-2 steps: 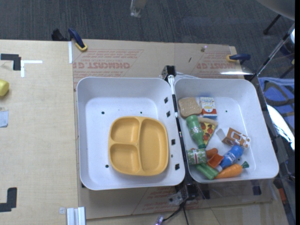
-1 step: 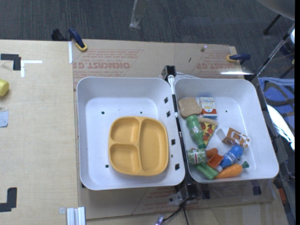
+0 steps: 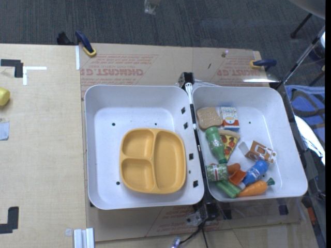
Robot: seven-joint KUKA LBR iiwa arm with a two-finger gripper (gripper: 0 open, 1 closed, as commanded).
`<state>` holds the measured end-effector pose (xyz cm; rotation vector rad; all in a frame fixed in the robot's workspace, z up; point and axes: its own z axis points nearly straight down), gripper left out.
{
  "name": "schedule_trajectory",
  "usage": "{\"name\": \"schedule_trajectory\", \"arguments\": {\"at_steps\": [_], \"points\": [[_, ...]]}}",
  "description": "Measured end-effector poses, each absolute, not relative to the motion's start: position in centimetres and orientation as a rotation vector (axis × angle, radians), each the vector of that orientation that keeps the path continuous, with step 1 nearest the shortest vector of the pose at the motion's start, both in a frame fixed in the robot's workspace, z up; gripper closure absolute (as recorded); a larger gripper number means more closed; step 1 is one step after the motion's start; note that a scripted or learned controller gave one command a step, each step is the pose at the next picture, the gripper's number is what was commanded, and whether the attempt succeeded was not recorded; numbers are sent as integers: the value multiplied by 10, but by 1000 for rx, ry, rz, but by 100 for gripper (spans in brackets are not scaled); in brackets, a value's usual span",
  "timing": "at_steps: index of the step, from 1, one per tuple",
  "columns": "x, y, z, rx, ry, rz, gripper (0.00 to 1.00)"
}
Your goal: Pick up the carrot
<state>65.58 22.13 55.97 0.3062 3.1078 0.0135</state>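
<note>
The carrot [image 3: 254, 188] lies at the near edge of the right bin [image 3: 286, 119], touching a blue bottle [image 3: 255, 172] and just beside a green bottle [image 3: 226, 188]. Nothing has hold of it, so the task looks to be at its start: the approach is yet to be made. The next move calls for coming down on the carrot alone, clear of its crowding neighbours. The tool's state cannot be told. Further left, a yellow divided plate [image 3: 153, 160] sits in the left bin [image 3: 98, 138]. Beyond, cardboard [image 3: 155, 66] covers the pale worktop [image 3: 41, 154], then dark floor [image 3: 103, 9].
</note>
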Motion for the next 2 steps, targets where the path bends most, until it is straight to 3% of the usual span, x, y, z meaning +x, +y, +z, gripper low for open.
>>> {"name": "schedule_trajectory", "arguments": {"at_steps": [1,2], "points": [[656,221,560,307,3108,13,0],[657,221,569,307,3101,18,100]]}}
